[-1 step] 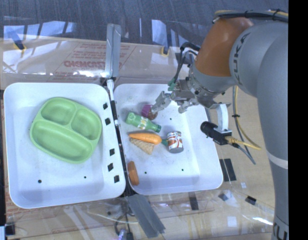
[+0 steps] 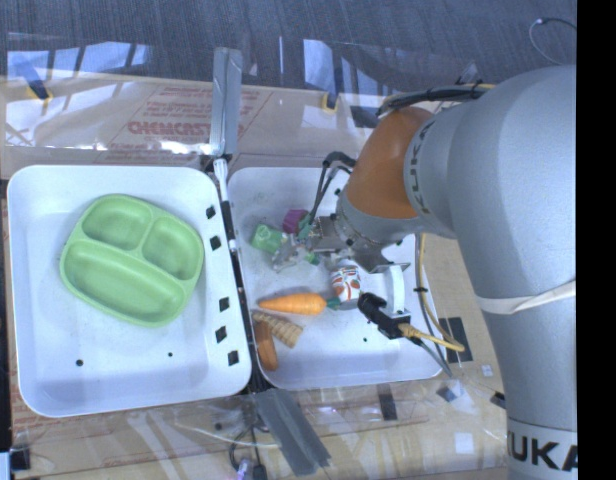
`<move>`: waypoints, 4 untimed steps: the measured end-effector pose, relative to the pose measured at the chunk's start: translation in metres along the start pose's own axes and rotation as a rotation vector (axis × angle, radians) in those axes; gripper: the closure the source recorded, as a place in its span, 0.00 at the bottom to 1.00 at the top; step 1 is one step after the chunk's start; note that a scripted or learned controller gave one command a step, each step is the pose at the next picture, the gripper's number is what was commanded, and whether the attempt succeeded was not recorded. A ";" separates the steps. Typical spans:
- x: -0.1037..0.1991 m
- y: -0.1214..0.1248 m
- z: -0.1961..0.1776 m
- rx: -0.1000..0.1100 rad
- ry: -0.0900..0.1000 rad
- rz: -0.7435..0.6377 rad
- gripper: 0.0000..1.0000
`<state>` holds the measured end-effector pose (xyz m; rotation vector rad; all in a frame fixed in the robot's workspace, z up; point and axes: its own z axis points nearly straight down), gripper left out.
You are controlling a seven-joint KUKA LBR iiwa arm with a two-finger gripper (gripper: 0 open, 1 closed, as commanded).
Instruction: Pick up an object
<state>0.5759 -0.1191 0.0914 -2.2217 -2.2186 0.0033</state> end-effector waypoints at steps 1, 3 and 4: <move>-0.026 0.048 -0.001 0.000 -0.001 0.048 0.00; -0.025 0.046 -0.009 0.010 0.002 0.043 0.00; -0.041 0.073 0.004 0.033 0.004 0.087 0.00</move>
